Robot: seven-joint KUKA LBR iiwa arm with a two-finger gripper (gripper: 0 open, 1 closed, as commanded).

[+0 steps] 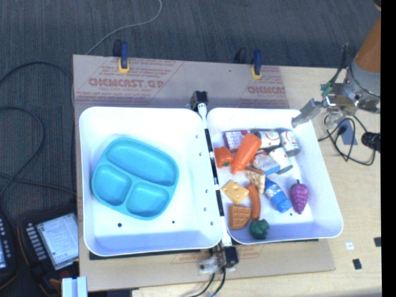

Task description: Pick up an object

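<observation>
Grey carpet (pixel 260 17) surrounds a counter (pixel 359 228) topped with a brown cardboard sheet (pixel 154 79) held by two blue-and-yellow clamps (pixel 124 54). Two shallow white bins sit side by side on it. At left, one bin (pixel 99 228) carries a blue three-compartment plate (pixel 135 176). At right, the other bin (pixel 322 215) is crowded with toy food: an orange carrot (pixel 246 151) lying aslant near the middle, a purple bunch of grapes (pixel 299 196) toward the right wall, a blue bottle (pixel 276 196) just beside it, a waffle (pixel 240 215) and a green broccoli piece (pixel 259 228) near the front edge, and a cheese wedge (pixel 235 192). The arm's hand (pixel 307 112) hangs over the far right corner of that bin, above and apart from the toys; nothing is seen in it, and how wide it stands cannot be told.
</observation>
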